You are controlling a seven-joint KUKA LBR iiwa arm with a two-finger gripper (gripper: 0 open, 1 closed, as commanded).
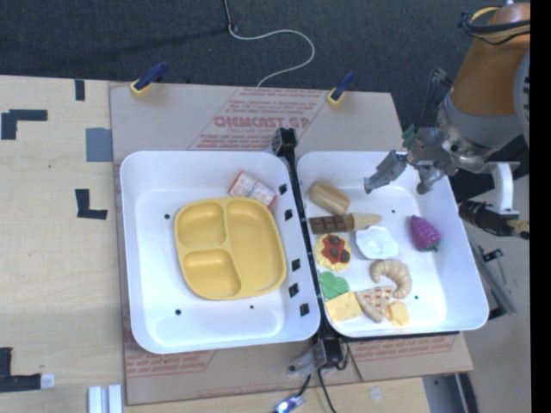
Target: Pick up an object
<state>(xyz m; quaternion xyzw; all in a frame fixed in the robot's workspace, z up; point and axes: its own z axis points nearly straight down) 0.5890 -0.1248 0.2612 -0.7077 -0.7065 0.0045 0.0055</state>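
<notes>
Cardboard is covering the desk (52,231) under two shallow white plastic bins. Sitting in the left bin (142,231) is a yellow three-compartment plastic tray (231,248), with a small pink-and-white packet (252,186) lying just behind it. The right bin (461,299) is holding the toy food, any piece of which would serve: a tan bread roll (329,198), a brown chocolate-dipped cone (344,223), a small round pizza (334,251), a white disc (377,243), a croissant (393,275), a green leaf (331,284), cheese and waffle wedges (366,305), and a purple bunch of grapes (424,232).

The claw (403,174) is hanging spread open and gripping nothing, over the bin's far edge — right of the roll, behind the disc.

Judging from this, the risk is crowding: most pieces are touching or nearly so, and a descending finger could be landing on a neighbour, nudging the target aside — the grapes, standing apart, look safer.
</notes>
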